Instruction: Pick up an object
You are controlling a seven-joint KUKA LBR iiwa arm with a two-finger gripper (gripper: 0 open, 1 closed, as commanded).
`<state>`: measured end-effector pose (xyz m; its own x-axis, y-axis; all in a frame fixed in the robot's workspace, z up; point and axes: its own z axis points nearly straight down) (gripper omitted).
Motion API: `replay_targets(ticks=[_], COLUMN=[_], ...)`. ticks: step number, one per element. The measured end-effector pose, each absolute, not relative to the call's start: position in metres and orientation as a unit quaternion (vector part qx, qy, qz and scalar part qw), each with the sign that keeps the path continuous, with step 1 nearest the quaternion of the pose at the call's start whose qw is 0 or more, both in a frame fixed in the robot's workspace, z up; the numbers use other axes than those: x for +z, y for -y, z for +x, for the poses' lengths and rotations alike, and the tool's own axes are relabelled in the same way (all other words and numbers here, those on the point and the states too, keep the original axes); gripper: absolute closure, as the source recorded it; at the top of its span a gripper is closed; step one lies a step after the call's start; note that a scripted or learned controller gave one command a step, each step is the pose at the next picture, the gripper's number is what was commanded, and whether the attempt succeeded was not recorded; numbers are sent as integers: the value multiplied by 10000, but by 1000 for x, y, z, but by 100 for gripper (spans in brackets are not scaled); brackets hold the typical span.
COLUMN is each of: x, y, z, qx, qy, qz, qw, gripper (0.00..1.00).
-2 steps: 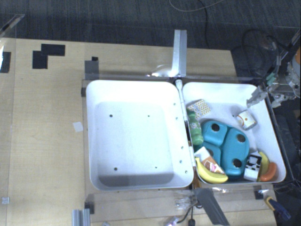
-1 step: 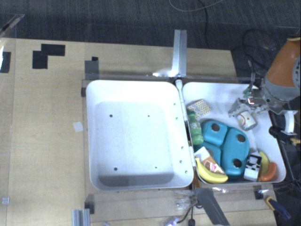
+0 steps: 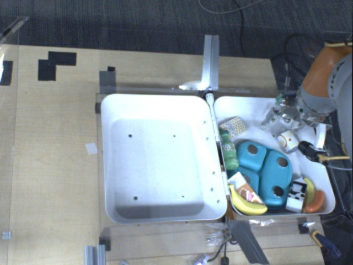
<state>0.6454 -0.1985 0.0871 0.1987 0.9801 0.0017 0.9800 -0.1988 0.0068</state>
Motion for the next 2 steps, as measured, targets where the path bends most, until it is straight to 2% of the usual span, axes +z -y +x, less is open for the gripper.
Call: replay_targets(ticks=[1,2], x=[87,100], y=[124,123], z=[661,663], qx=[23,49], qy=[-5485,-5516], qz=[8361,8341], qw=[17,47], gripper=[0,100])
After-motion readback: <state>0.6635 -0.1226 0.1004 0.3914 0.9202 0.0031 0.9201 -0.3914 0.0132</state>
